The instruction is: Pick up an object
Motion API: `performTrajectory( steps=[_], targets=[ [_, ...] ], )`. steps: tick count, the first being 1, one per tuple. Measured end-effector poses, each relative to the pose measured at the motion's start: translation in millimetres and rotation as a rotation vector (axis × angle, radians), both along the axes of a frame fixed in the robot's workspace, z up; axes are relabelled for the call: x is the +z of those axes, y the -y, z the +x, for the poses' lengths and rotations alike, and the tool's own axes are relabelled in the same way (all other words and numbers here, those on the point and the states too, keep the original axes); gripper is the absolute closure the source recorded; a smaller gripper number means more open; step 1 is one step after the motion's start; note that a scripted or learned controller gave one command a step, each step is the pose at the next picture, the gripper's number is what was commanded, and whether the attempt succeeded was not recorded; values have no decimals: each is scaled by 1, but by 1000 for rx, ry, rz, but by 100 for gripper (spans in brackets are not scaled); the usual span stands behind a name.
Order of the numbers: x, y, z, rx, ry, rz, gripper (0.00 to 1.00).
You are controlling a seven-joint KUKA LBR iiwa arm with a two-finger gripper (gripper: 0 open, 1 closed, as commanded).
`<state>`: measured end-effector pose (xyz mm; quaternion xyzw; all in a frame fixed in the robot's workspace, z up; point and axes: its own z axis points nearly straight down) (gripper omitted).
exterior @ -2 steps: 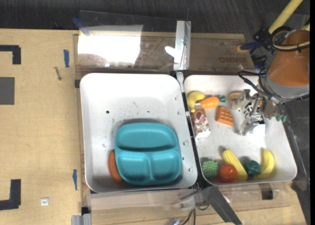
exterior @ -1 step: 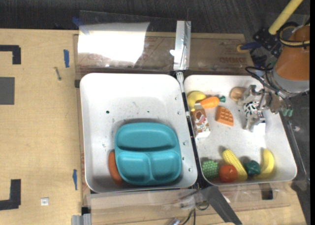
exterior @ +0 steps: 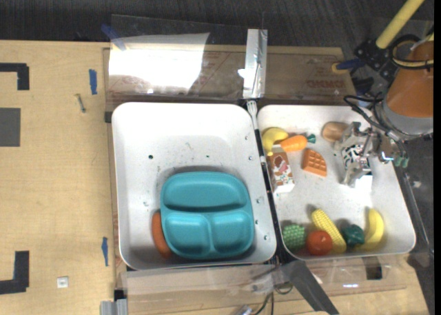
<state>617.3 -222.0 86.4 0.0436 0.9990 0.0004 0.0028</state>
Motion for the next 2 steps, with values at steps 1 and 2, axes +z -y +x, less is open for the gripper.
performTrajectory(
  steps=[1,2],
  targets=[
    [0,-1,-35,-22,-1,2,0],
    [1,-3,-47,-110,2,5,0]
  ],
)
